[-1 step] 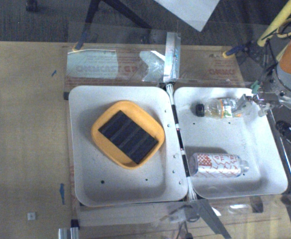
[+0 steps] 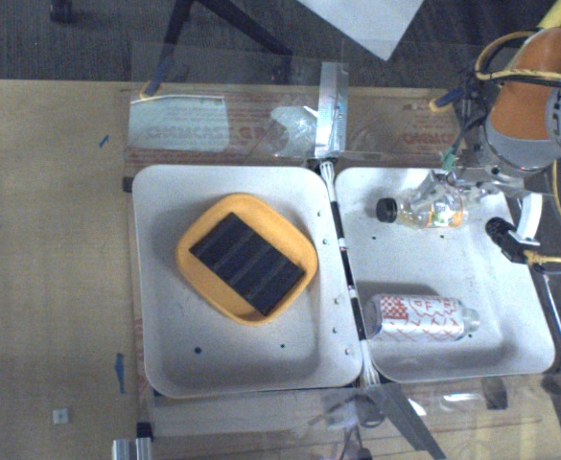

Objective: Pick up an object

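Observation:
In the right bin (image 2: 510,348) a small clear bottle (image 2: 424,209) with a black cap lies on its side near the far wall. A clear bottle with a red-and-white patterned label (image 2: 422,317) lies on its side near the front. The left bin (image 2: 165,353) holds a yellow, rounded object with a black ribbed top (image 2: 246,257). My gripper (image 2: 451,182) hangs from the orange-banded wrist (image 2: 529,103) at the far right. It sits right over the small clear bottle's right end, and I cannot tell whether it touches the bottle.
A metal divider post (image 2: 333,113) stands behind the seam between the bins. Crumpled clear plastic (image 2: 292,127) lies on the bench beside it. A black-and-white fitting with cables (image 2: 512,233) hangs off the arm over the right bin's right side.

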